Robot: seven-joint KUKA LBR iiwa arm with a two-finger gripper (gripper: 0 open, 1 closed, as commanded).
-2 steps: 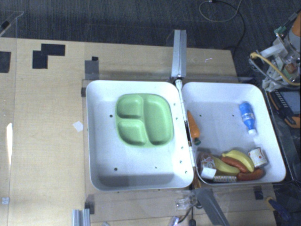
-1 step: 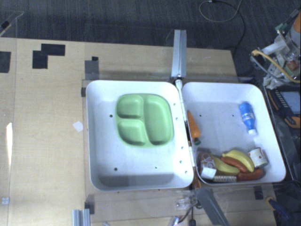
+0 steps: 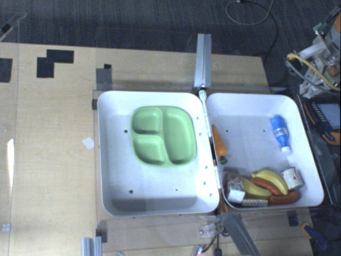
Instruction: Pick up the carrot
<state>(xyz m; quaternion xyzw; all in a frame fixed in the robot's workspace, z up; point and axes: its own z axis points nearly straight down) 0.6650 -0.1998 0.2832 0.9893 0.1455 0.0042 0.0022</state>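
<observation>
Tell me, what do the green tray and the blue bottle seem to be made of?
The green tray looks like moulded plastic with a matte finish: one even colour, rounded compartments, soft highlights. The blue bottle is probably plastic too, with a blue label or body and a white cap; it is too small to tell more.

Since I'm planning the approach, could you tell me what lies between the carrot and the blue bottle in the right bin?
In the camera view, only bare white bin floor lies between the carrot and the blue bottle.
</observation>
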